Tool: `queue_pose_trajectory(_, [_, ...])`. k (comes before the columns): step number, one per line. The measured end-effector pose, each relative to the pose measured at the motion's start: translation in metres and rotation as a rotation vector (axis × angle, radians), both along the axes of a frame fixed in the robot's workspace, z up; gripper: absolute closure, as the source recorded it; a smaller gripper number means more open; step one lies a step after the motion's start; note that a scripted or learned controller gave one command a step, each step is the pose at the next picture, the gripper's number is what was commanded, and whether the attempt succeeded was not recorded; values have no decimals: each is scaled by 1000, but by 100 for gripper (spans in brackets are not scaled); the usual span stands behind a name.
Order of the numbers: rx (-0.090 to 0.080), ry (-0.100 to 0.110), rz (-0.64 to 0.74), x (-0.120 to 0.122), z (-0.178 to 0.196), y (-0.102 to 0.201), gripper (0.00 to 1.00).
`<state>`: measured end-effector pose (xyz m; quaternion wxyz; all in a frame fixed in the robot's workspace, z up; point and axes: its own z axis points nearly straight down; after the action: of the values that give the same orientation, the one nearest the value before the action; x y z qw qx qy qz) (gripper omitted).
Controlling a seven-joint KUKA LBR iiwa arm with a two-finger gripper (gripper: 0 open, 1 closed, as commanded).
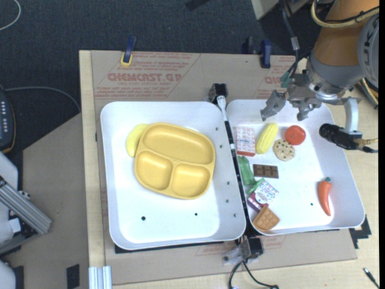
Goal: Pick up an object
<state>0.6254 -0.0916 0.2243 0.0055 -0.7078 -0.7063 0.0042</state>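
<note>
My gripper [287, 108] hangs over the far side of the right bin [346, 179], open, with nothing between its fingers. Just in front of it lie a yellow corn cob [266, 137], a red tomato [295, 135] and a round cookie [283, 150]. Further forward in the same bin are a red-and-white packet [245, 140], a green vegetable [245, 170], a brown chocolate bar [265, 171], a small printed packet [265, 192], a waffle [266, 218] and an orange carrot [325, 196].
The left bin [120, 209] holds a yellow divided plate [174, 160] with a yellow banana-like piece [135, 138] tucked at its left side. A black cylinder [337, 135] on the arm juts over the right bin's far right rim.
</note>
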Motion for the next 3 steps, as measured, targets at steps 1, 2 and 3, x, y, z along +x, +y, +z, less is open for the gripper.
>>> queue_pose_trajectory(1, [-1,-14,2,3,8,0,0])
queue_pose_trajectory(2, [-1,-8,2,4,-36,4,0])
queue_pose_trajectory(3, [-1,-7,1,9,-89,-4,0])
